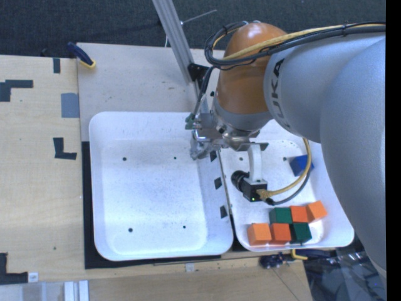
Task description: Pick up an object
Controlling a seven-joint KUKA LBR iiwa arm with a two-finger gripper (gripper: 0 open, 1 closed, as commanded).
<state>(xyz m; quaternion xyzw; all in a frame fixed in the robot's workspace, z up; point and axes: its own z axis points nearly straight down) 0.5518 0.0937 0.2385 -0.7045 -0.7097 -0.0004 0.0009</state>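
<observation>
Where bench point(138, 93) bears two bins point(150, 187), blocks point(285, 224)

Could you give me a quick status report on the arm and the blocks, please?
Claw over the rim between bins, finger state unclear. Orange and green blocks clustered in right bin's near corner, untouched. Blue block apart.

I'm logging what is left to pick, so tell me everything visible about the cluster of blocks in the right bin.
The cluster of blocks sits in the near corner of the right bin, close to its rim. It shows small cube-like pieces, matte and solid-coloured: about four orange and two dark green, packed touching one another in two rough rows. A blue piece lies apart, farther back.
</observation>
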